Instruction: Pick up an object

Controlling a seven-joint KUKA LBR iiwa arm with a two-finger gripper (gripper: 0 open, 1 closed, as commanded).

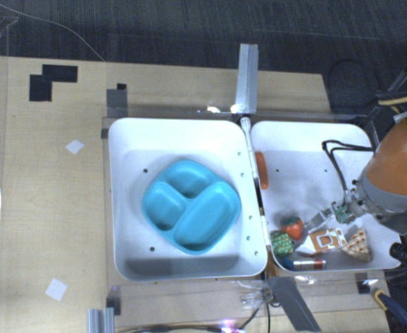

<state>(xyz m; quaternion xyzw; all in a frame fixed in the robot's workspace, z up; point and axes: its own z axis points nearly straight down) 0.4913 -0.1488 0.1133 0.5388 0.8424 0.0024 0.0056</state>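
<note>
Camera view, looking down at a slant on a pale wooden surface point(44, 207) that is carrying two shallow white bins side by side.

The grey arm with its orange band point(398, 161) is reaching in from the right edge and is leaning over the right bin point(294, 151). Its claw point(328, 217) is hanging low over that bin's front half, pointing down and to the left. The claw is small and partly blurred here, so I cannot tell whether it is apart or together, and nothing is visibly sitting in it.

The things it could pick up are lying in a loose cluster along the front wall of the right bin, probably because they have slid or been dropped there. Just below the claw a small orange-and-white card-like piece point(326, 240) is lying flat. Just to the right of that, a tan wedge-shaped item point(357, 245) is resting. To the left of the claw, a small red piece point(293, 228) is touching a green knobbly toy point(282, 242). Below these, a slim red-tipped marker-like stick point(306, 261) is lying against the front wall. Further up and left of the claw, an orange strip point(261, 169) is lying along the divider.

Well to the left of the claw, the left bin point(127, 151) is holding a blue three-compartment tray point(191, 205).
</note>
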